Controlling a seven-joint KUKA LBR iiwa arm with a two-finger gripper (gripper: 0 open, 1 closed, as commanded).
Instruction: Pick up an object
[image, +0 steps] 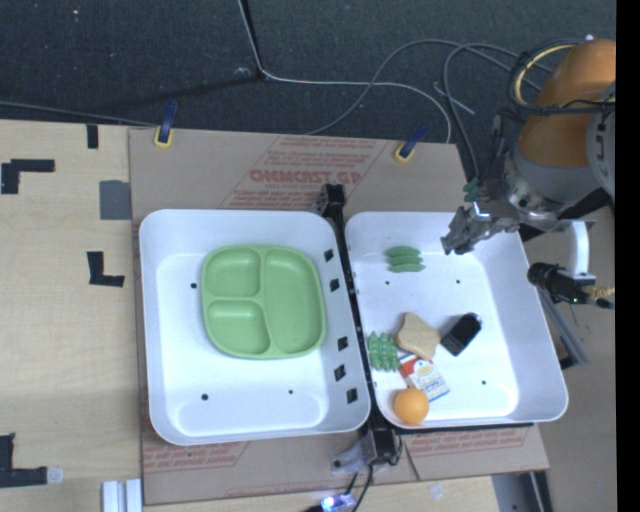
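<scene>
The right bin (505, 300) holds several small items: a green pea pod (404, 260) near its back, a tan bread piece (419, 336), a black block (460, 334), a green leafy piece (382, 351), a red and white carton (425, 378) and an orange (409, 405) near the front edge. My gripper (462, 234) hangs over the back right part of this bin, right of the pea pod and above the black block. Nothing shows between its fingers.
The left bin (170, 300) bears a green divided plate (264, 301). A black divider with clips (343, 300) runs between the bins. Cables trail across the dark floor behind the bench. A black fitting (560, 282) sticks out at the right bin's rim.
</scene>
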